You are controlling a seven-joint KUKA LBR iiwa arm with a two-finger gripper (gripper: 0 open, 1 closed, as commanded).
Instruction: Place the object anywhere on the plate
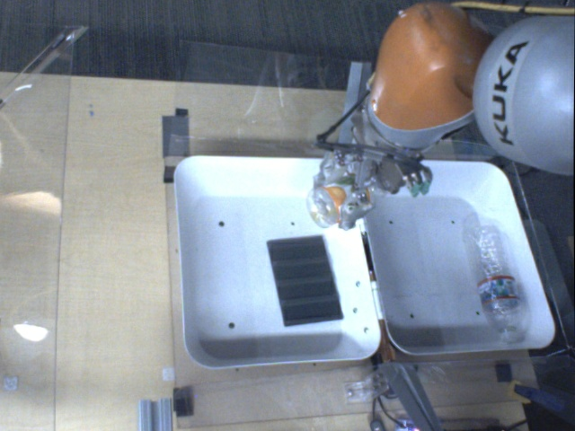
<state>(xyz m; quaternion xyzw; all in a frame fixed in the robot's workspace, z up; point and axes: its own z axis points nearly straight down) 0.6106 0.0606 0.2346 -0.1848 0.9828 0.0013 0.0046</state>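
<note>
- Hovering over the left bin (202,241), the gripper (346,196) seems clamped on a clear object (328,200).
- Black plate (305,279) bare; lowering and release remain.

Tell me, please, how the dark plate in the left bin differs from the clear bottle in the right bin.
The plate is black, opaque, flat and rectangular with ribbed bands; the bottle is see-through and rounded, lying on its side. The plate sits near the middle of the left bin; the bottle lies close to the right wall of the right bin. Both rest on white bin floors, apart from the hand.
</note>
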